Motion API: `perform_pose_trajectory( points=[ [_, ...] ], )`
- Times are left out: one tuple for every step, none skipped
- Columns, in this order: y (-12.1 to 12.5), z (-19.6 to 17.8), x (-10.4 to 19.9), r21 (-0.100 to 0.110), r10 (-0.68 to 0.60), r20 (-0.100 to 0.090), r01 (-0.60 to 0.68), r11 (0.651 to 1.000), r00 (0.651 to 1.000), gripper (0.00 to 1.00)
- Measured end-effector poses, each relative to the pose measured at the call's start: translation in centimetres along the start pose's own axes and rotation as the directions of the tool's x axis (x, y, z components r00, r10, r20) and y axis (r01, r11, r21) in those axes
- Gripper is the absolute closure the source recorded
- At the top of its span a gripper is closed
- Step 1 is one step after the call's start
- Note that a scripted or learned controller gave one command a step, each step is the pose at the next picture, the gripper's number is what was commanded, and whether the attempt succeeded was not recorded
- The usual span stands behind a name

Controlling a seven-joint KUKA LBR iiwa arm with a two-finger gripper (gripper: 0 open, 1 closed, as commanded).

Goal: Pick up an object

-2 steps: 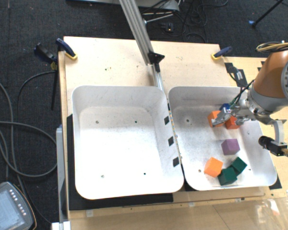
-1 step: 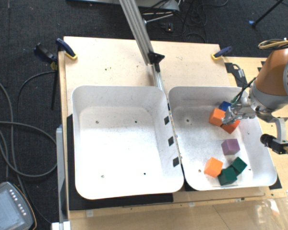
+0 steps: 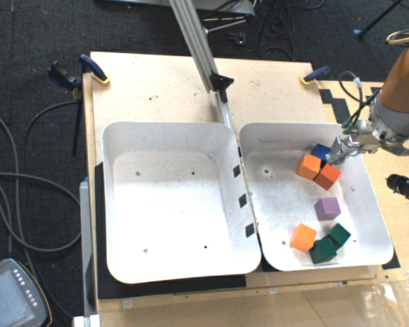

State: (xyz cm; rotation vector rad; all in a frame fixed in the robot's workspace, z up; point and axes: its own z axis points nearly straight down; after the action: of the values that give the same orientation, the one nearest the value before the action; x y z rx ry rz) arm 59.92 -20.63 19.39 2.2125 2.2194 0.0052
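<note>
The right bin (image 3: 273, 203) holds several blocks. Two orange blocks (image 3: 318, 169) sit pressed together near its far right wall, with a blue block (image 3: 320, 152) just behind them. A purple block (image 3: 327, 208) lies lower down, then another orange block (image 3: 303, 237) and two dark green blocks (image 3: 330, 242) near the front edge. My gripper (image 3: 339, 150) hangs at the right side of this bin, its tip beside the blue block and just above the orange pair. The arm's grey wrist and orange band reach in from the right.
The left bin (image 3: 123, 182) stands beside the right one, sharing a middle wall with black marks. A slanted metal pole (image 3: 194, 36) rises behind the bins. Clamps sit at the bench's far corners. Cables lie on the dark floor at left.
</note>
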Motion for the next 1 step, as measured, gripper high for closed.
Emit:
perform_pose_trajectory(
  points=[
    [-0.32,-4.49,-0.23,0.001,0.001,0.0,-0.001,1.0,1.0,1.0]
  ],
)
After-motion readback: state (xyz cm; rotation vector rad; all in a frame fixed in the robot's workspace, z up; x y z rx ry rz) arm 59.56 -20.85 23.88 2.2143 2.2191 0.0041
